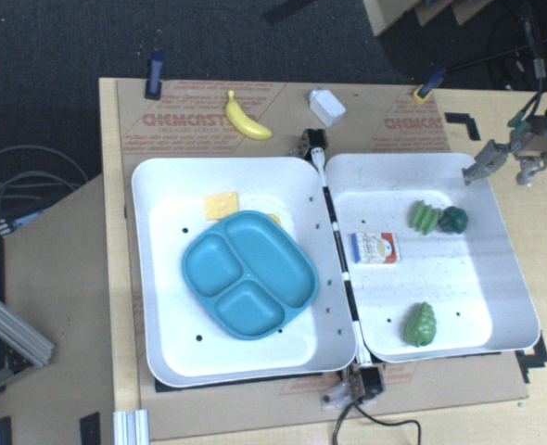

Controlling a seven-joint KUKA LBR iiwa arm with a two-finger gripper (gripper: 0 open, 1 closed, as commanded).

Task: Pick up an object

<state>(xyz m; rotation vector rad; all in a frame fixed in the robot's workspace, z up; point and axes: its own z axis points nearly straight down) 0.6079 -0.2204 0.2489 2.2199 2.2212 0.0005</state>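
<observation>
Nearest the camera, a knobbly green plastic vegetable (421, 324) lies low in the right white bin (496, 276), well apart from the gripper (505, 158) at the bin's far rim; its jaws stand apart. Risk: rounded, bumpy surfaces may slip out during closure.

A blue divided tray (248, 272) hides most of a yellow block (221, 205); the claw (513, 158) runs off the right edge

Blue tray (248, 272) fills left bin (153, 248); pincer (507, 160) at right.
</observation>
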